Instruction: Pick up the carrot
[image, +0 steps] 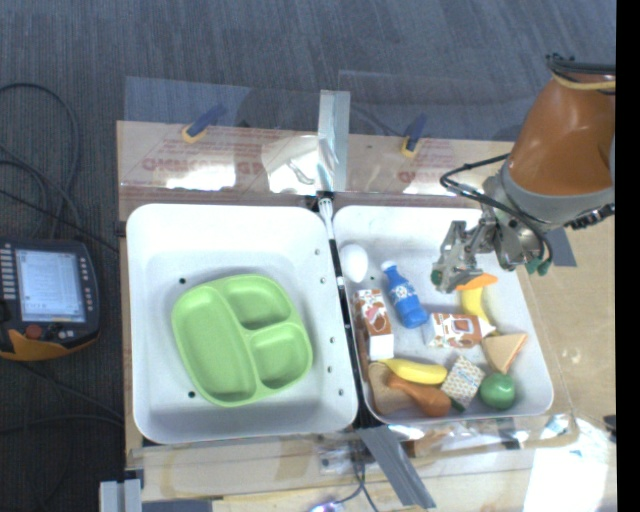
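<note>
From above, the tabletop (150, 140) carries two shallow white bins side by side. The left bin (160, 230) holds a green divided tray (240, 338) with three compartments, sitting a little toward 6 o'clock of the bin's middle.

The right bin (420, 225) is crowded with toy food. A white egg (354, 262) lies at its 10 o'clock corner, and a blue bottle (403, 296) lies tilted just at 4 o'clock from the egg. A small red-and-white carton (373, 315) sits against the dividing wall. Toward 6 o'clock lie a yellow banana (417, 373), a brown piece (425, 399) below it, and a green round fruit (497, 389) at the 5 o'clock corner, with an orange wedge (505, 349) just above it.

The carrot (477, 284), orange, lies at the bin's 3 o'clock side, beside a yellow piece (476, 302).

The arm (562, 140) reaches in from 2 o'clock. Its gripper (452, 266) hangs over the bin just at 9 o'clock from the carrot; whether the jaws are wide or narrow cannot be told, and nothing is seen between them.
</note>
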